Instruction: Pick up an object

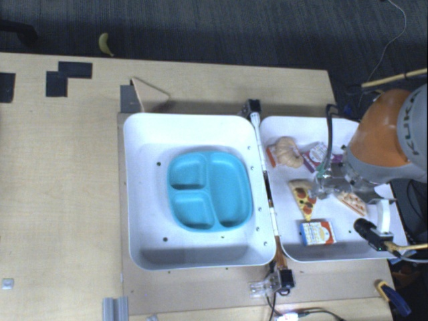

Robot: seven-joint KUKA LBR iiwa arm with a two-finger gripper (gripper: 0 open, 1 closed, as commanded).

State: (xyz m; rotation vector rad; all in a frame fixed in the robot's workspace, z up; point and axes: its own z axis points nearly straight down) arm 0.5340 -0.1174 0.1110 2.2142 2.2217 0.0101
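Gripper [326, 179], state indiscernible, hovers in right bin [287, 243] beside triangular pizza slice [303, 199]; glossy carton [315, 233] nearer.

Possibly "KU", partial grey lettering on the arm [416, 122] casing.

Tan bench [60, 199]; dark carpet [221, 19]

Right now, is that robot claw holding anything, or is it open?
Gripper: cannot be told. It hangs over the right bin, near the pizza slice toy, too blurred to judge.
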